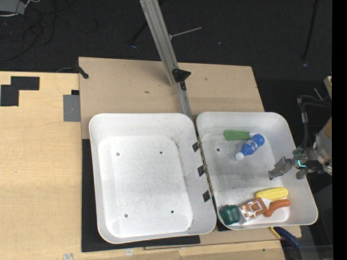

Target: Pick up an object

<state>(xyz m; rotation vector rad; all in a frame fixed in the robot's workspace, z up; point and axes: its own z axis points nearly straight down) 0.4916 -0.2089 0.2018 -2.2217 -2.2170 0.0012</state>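
The right bin holds several objects. A green block lies near its back, with a blue and white bottle just in front of it. Along the front edge sit a yellow piece, an orange and white item and a dark green cup. My gripper hangs over the bin's right side, above bare floor between the bottle and the yellow piece. It touches none of them, and nothing shows in its grasp.
The left bin stands beside the right one, with black clips along the shared rim. A metal rail slants in from the back. Tan boards lie to the left and behind.
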